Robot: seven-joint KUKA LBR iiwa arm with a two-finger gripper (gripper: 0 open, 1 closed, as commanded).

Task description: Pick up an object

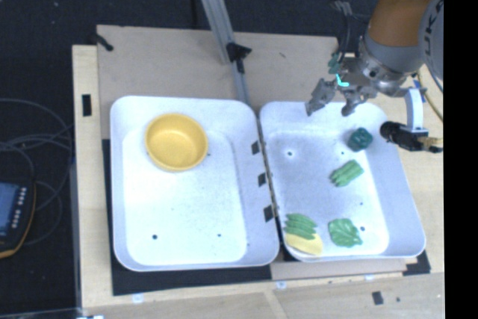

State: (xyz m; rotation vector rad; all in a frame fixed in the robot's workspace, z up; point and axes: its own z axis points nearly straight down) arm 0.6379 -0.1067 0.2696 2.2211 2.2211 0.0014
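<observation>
Camera view: spread fingers (328, 107) (holding nothing) above right bin (396, 183); green object (346, 173) slanting up-right.

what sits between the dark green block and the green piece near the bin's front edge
In the camera view, a light green ridged piece lies between the dark green block and the front green piece.

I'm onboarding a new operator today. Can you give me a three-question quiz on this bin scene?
1. True or false: the yellow bowl sits in the left bin.
2. How many green items lie in the right bin?
3. The gripper hangs over which end of the right bin: A) far, B) near?

Key: 1 true. 2 four: a dark teal piece and three lighter green ones. 3 A.
</observation>
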